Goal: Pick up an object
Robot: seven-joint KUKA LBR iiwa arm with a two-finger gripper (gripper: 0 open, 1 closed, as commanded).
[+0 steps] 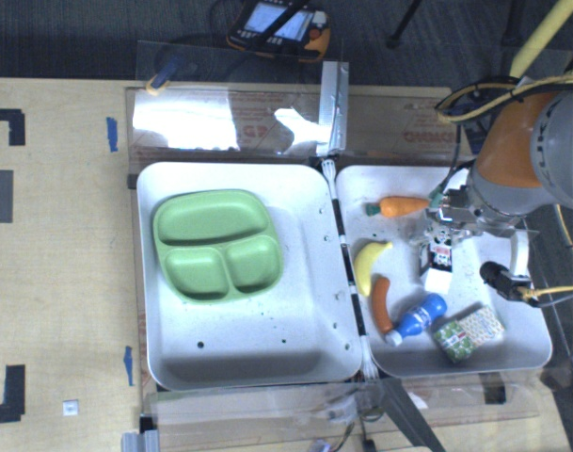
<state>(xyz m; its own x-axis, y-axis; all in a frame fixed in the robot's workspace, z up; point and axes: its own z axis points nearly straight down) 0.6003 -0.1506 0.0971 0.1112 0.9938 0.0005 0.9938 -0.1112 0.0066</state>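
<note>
The gripper (441,249), fingers hidden so I cannot tell their state, hangs over the right bin (535,347); the banana (369,264) lies at nine o'clock, long axis roughly upright.

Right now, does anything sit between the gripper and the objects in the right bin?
Nothing visible does. The gripper hangs directly over the right white bin, beside the yellow banana, with the orange carrot and blue bottle nearby.
</note>
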